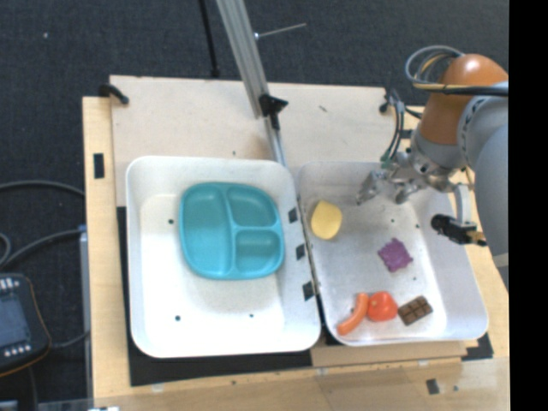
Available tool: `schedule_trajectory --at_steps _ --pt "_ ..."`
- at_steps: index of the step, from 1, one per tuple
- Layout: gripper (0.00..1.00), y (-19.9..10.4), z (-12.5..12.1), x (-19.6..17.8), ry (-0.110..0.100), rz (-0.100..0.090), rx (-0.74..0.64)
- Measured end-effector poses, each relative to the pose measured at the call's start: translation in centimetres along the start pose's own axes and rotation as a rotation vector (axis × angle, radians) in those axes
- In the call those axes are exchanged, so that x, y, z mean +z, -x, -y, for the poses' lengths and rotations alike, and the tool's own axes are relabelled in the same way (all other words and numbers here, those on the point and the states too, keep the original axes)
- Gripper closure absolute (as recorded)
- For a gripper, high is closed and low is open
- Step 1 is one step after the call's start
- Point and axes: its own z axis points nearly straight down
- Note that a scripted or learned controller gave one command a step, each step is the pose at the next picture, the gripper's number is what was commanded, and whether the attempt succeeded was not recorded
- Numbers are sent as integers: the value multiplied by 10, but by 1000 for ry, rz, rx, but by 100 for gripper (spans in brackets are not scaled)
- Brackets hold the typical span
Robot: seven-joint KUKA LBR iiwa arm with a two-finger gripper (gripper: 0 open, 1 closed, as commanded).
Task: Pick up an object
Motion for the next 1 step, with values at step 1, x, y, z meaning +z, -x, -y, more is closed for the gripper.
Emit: schedule_trajectory --at_steps 1 --pt "100 2 -2 -16 9 6 -2"
